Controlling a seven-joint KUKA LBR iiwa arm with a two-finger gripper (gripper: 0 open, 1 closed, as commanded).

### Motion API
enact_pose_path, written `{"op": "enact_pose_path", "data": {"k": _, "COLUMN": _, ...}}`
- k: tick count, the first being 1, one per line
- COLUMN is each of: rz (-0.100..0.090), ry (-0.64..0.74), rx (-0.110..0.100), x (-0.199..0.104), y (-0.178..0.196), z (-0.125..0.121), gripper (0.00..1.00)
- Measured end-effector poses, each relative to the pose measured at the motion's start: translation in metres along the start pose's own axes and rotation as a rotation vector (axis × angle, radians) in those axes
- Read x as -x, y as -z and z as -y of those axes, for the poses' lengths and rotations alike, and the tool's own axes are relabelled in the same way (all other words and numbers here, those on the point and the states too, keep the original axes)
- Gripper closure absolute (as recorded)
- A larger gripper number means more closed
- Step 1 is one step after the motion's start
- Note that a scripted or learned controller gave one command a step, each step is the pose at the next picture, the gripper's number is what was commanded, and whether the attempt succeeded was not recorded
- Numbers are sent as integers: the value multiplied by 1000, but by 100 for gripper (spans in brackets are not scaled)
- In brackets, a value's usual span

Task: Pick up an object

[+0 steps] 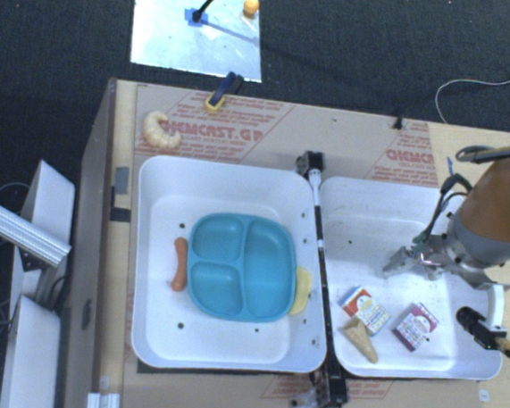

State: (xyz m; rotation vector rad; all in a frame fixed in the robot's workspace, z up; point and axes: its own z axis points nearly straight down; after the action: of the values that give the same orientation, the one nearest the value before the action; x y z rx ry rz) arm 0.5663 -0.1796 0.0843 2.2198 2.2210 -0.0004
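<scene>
Three small items, two cartons (367,309) and one cone (360,338), lie at six o'clock below the end effector (406,261), whose grip I cannot tell.

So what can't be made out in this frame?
- Claw: blurred and small in the camera view, so its grip state can't be read.
- Yellow item: mostly hidden by the blue plate.
- Small box: label too small to read.

In the right bin (363,204) my far half lies bare, open room. Toward the near wall, a small carton (366,309), a cone (360,338) and a red packet (415,326) crowd together, leaving narrow gaps between them.
</scene>
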Motion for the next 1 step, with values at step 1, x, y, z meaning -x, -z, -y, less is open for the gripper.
{"op": "enact_pose_path", "data": {"k": 1, "rz": 2, "ry": 4, "rx": 7, "x": 27, "y": 129, "z": -71, "gripper": 0}}
